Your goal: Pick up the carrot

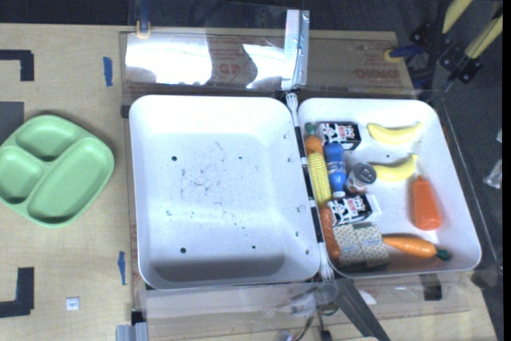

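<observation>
A: So, where is the carrot (409, 246) for this pick?

B: In the right bin (461, 196), low along its near wall and toward its right-hand corner. It lies flat, with bare white floor between it and that corner.

A: Which way does it run?

B: Its long axis goes nearly along the near wall, tilted a little. The thick orange end points into the bin's middle and the small green stem end points at the bin's right wall.

A: And the tool?

B: I cannot tell its state, whether apart or together. Going by the rig, the arm comes in over the bin's right wall, so I judge the stem end to be the nearer one. A grasp would have to close across the narrow width, square to that axis.

A: Anything crowding it?

B: At its thick end a speckled block (361, 241) sits just beside it, perhaps touching. Further into the bin stands a stubby orange piece (425, 204), near but apart. That could be mistaken for the target, though it has no green tip that I can see.

A: What about the rest?

B: Two bananas (394, 149) lie toward the bin's far wall. A corn cob (319, 176) lies along its left wall, well apart from the carrot. The cow-print cartons (351, 209) sit near its middle.

A: So nothing has been lifted yet?

B: The carrot rests on the bin floor, so in my judgement the pick is not yet begun.
</observation>
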You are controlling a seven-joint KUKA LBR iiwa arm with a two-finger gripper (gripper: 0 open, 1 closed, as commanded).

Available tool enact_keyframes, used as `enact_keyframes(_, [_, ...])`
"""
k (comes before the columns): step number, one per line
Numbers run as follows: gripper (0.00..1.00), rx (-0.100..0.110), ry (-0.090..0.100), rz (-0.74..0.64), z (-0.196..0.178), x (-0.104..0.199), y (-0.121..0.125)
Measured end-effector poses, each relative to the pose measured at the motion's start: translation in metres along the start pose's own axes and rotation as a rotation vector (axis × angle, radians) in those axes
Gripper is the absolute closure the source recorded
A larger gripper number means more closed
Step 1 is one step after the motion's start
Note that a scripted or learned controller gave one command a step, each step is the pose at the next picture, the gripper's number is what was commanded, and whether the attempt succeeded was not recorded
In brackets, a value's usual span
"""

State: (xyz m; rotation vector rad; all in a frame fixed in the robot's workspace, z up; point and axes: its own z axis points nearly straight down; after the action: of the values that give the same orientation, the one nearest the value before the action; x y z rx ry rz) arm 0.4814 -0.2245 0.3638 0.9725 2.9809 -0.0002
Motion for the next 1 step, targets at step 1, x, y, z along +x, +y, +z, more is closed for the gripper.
enact_keyframes(1, [0.00, 0.000, 0.000, 0.000, 0.0000, 0.0000, 0.0000])
